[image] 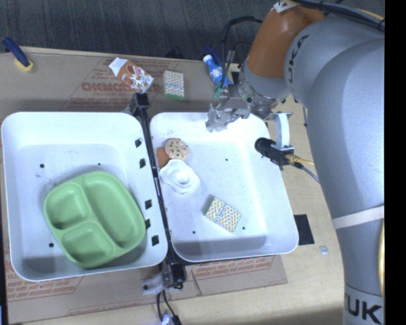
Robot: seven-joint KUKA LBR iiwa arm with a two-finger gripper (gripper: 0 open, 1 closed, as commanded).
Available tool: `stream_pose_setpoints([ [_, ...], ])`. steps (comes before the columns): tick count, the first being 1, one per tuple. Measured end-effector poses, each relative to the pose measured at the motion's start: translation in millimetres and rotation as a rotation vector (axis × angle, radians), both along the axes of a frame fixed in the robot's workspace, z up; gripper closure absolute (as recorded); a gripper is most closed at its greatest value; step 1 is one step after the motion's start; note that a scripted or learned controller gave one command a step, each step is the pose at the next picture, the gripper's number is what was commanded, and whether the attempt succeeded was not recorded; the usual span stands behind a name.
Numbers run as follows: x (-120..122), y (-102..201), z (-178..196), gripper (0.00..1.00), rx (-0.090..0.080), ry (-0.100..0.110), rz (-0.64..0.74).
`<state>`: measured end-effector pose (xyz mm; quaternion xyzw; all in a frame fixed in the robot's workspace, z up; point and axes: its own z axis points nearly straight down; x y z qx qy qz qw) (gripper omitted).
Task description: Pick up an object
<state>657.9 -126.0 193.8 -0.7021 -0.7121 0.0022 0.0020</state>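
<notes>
In the right bin (271, 208) lie a round cookie-like object (176, 148), a white cup-shaped object (181, 179) just below it, and a small patterned packet (222, 214) nearer the front. My gripper (220, 120) hangs over the bin's back edge, up and to the right of the cookie. It is apart from all three objects, and nothing shows between its fingers.
The left bin (20, 141) holds a green divided plate (93, 217). Behind the bins on the cardboard lie a snack packet (131, 76), a small patterned square (174, 84) and a blue clip (213, 68). The grey arm (338, 114) fills the right side.
</notes>
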Motion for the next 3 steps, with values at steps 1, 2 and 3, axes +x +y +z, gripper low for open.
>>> stream_pose_setpoints([
  [1, 0, 0, 0, 0.0, 0.0, 0.0, 0.0],
  [2, 1, 9, -98, 0.0, 0.0, -0.012, -0.008],
  [3, 2, 11, -87, 1.0, 0.002, -0.011, -0.004],
])
